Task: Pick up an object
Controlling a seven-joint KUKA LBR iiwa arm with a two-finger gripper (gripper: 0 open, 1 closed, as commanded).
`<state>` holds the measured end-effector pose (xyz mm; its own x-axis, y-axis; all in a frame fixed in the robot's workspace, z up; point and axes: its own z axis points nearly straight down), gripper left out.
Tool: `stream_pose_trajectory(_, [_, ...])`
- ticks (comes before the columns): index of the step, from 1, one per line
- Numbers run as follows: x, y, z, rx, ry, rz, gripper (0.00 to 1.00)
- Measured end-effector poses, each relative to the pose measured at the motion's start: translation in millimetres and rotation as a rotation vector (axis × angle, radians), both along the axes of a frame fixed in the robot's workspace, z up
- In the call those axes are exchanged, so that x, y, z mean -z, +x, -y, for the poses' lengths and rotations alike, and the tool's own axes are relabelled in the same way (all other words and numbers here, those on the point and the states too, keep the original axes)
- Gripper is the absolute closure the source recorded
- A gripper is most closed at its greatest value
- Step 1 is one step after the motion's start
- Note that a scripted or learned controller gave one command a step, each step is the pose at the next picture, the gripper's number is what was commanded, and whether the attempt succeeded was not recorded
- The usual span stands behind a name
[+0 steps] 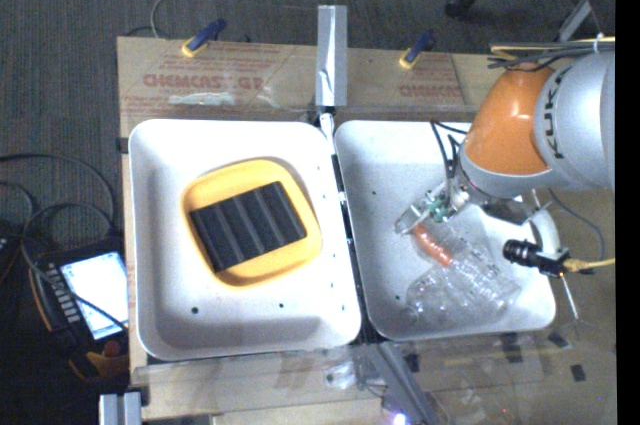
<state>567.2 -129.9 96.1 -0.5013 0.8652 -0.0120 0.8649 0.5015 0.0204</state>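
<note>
From the overhead camera, the grey arm (575, 118) with its orange band (508, 133) reaches in from the right and bends down over the right bin (385, 148). The gripper (437, 209) sits low over the middle of that bin, at the end of the wrist. Whether it is apart, together or clamped on anything cannot be told from this angle; clutter and glare blur the tip.

Just below and to the right of the gripper lies a heap of clear plastic packaging (462, 278), crumpled and see-through, spreading toward the bin's lower right corner. Its long axis runs diagonally, from upper left near the gripper down to lower right. A small orange piece (431, 244) lies just under the gripper at the heap's upper left end, also slanted, pointing from upper left to lower right. It is not clear whether the gripper touches either of them.

Well to the left of the gripper, across the divide between the bins, the left bin (160, 153) holds a yellow tray (250, 217) with a black ribbed insert (247, 225). The tray is tilted a little, its long axis rising from lower left to upper right. Two blue clamps (203, 37) sit on the cardboard behind the bins.
</note>
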Motion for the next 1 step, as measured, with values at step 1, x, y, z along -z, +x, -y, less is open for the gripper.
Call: stream_pose_trajectory(1, [-86.6, 9.3, -47.3, 0.043, 0.0, -0.026, 1.0])
